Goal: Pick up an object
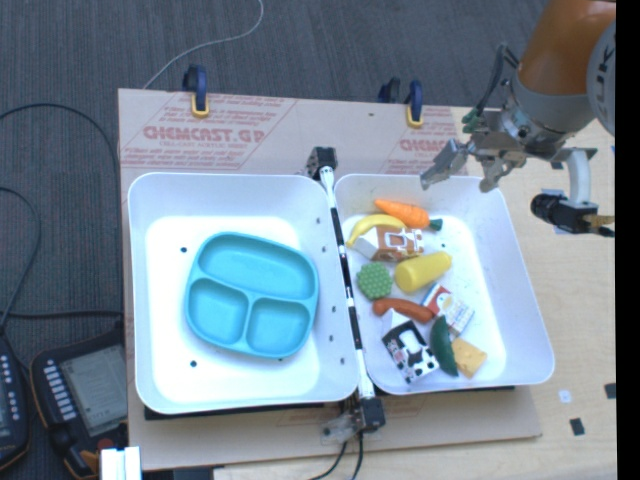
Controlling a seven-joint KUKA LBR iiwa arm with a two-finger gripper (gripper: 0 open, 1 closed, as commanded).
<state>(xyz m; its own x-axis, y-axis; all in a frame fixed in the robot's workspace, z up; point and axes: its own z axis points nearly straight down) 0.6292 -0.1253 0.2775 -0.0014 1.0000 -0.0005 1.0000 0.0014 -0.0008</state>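
Note:
My gripper [466, 171] hangs above the far edge of the right bin [520, 278], its two grey fingers spread apart with nothing between them. Below and to its left lies a pile of toy food: an orange carrot [402, 211], a banana [366, 229], a yellow piece [423, 269], a green round piece [375, 281], a small carton [397, 243], a black-and-white piece [408, 350] and a cheese wedge [467, 356].
The left bin [160, 218] holds a blue divided plate [252, 294]. A black clip [322, 159] sits on the ridge between the bins. Two clamps [195, 81] [413, 103] pin the board at the back. A cable and a pendant lie on the floor at left.

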